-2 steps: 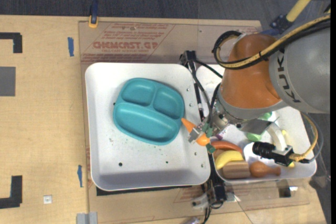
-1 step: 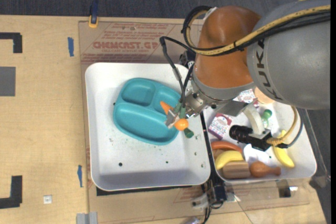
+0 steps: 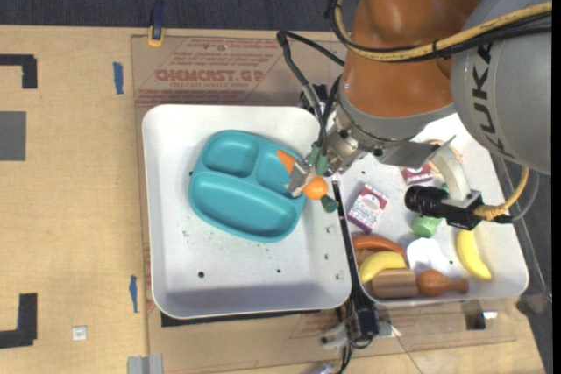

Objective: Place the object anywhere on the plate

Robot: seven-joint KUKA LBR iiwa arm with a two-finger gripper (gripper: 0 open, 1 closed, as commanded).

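A teal divided plate (image 3: 241, 184) lies in the left white bin (image 3: 175, 258). My gripper (image 3: 321, 181) hangs over the plate's right rim, near the wall between the two bins. Its green-tipped fingers (image 3: 316, 159) stand on either side of a small orange toy (image 3: 313, 187), and they look shut on it. An orange pointed part (image 3: 287, 159) of the toy reaches out over the plate's upper right compartment. The arm's large orange-brown joint hides the space behind the gripper.
The right bin (image 3: 513, 276) holds a purple-and-white packet (image 3: 366, 206), a green piece (image 3: 427, 225), a banana (image 3: 473, 254), a red pepper (image 3: 377, 243), a yellow piece (image 3: 381, 263) and a brown drumstick (image 3: 436, 281). Cardboard (image 3: 70, 188) lies to the left.
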